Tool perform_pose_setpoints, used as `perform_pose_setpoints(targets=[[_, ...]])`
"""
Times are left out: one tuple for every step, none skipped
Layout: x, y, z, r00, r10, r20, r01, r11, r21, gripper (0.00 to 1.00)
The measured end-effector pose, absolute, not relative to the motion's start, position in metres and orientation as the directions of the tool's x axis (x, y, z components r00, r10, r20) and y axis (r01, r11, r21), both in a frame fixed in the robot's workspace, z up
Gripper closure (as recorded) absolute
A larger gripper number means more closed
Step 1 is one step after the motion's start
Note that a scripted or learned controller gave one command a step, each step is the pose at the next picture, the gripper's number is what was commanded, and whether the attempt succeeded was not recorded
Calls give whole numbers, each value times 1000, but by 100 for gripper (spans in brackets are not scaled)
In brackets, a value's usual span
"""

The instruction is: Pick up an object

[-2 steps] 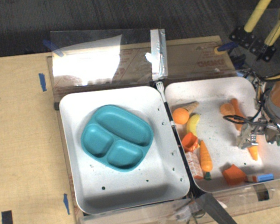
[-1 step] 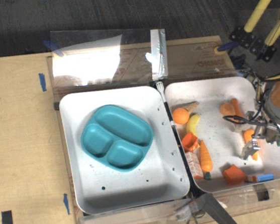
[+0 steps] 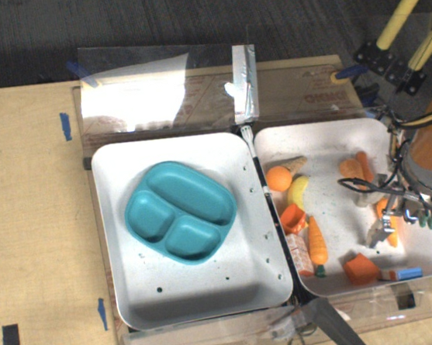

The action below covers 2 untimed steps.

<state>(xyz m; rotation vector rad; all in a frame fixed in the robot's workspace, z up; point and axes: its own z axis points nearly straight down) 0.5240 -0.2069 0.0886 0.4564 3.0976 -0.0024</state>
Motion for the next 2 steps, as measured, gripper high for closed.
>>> perform_pose_setpoints(targets=[[528,-207,102,-958,287,-25,287,958,-1,100],[485,-195,90,-998,-64,-16,-64,998,-5,100]])
